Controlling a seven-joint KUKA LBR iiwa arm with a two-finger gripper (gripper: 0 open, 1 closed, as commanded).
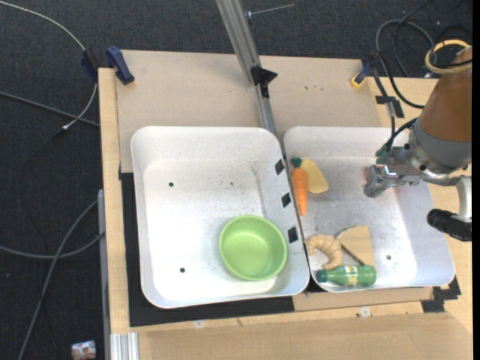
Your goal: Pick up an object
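Green bowl (253,247) — left bin (150,156).

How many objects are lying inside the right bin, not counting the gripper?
5: a carrot along the left wall, a yellow piece beside it, a croissant, a tan wedge and a green bottle near the front. The gripper may hide more.

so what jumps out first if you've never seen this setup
The lime green bowl catches the eye first, sitting near the front right corner of the left bin. Next comes the cluster in the right bin: a toy carrot along its left wall and a green bottle lying at the front, with the end effector above the bin's back right.
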